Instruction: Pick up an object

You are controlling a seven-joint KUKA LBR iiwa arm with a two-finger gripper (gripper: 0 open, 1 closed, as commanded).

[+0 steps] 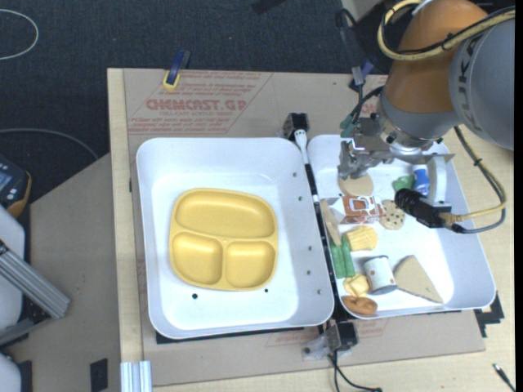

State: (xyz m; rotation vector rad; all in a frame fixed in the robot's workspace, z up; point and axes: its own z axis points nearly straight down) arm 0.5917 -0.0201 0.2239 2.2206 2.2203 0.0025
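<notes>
My gripper [355,167] hangs low over the back left part of the right bin [470,256]. Directly under it lies a round tan piece [356,186], and I cannot tell whether they touch. Just in front of that are an orange and white packet [358,209] and a chocolate-chip cookie [394,217]. Further forward lie a yellow chunk [362,238], a small white can [377,272] and a tan wedge [419,278]. A blue item [421,178] sits to the gripper's right.
In the left bin [155,170] lies a yellow divided plate [223,238]. A green strip [339,260] and a tan stick [329,219] run along the right bin's left wall. A black cable end [418,208] hangs over the right bin.
</notes>
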